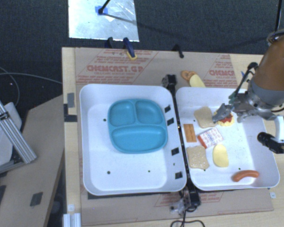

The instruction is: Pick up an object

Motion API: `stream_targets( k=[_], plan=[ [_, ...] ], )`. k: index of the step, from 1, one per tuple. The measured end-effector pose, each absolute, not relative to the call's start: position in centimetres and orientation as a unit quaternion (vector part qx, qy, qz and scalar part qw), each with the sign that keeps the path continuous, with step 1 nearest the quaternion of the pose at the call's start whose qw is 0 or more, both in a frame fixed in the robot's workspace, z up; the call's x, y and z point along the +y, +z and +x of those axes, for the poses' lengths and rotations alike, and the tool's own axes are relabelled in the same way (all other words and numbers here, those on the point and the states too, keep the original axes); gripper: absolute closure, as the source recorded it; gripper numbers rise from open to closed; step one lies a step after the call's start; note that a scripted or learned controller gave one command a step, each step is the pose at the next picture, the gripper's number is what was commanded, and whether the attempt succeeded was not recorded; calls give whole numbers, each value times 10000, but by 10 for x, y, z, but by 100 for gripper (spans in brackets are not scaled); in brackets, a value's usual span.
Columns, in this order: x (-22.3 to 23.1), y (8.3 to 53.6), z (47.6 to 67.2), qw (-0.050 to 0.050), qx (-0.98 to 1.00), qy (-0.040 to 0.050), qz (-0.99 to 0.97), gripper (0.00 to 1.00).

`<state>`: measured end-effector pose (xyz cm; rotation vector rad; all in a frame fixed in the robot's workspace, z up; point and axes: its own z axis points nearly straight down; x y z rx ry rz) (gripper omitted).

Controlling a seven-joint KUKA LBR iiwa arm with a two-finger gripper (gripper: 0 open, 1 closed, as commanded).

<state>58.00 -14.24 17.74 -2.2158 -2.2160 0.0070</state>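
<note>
From the camera above the tabletop point(85, 60), I see my gripper point(224, 113) reaching in from the right and hanging low over the right-hand shallow white bin point(270, 171), and I cannot tell how it is set. Just beneath it lies a small red-and-yellow toy food piece point(227, 121), partly hidden by me, so its shape is hard to read. Just to the left of that sits a tan slice of toy bread point(204, 117). Below these lie a red-and-white patterned flat packet point(210, 137), tilted, and an orange rectangular bar point(190, 133) near the bin's left wall. Nearer the front edge are a second speckled tan bread slice point(198, 157), a pale yellow rounded piece point(221, 155) just beside it, and an orange-red toy sausage point(245, 175) near the front right corner. A yellow rounded piece point(197, 81) rests on the brown printed cardboard behind the bin. The left-hand white bin point(92, 174) holds a light blue plastic plate with three compartments point(137, 126), lying flat near its middle.
</note>
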Motion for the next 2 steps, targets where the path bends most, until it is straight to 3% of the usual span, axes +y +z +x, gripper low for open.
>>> stream_targets(
  k=[1, 2],
  plan=[
    [-210, 82, 571, -12, -7057, 7, -7086, 0],
    [-181, 87, 674, -49, -7106, -38, -7036, 0]
  ],
)
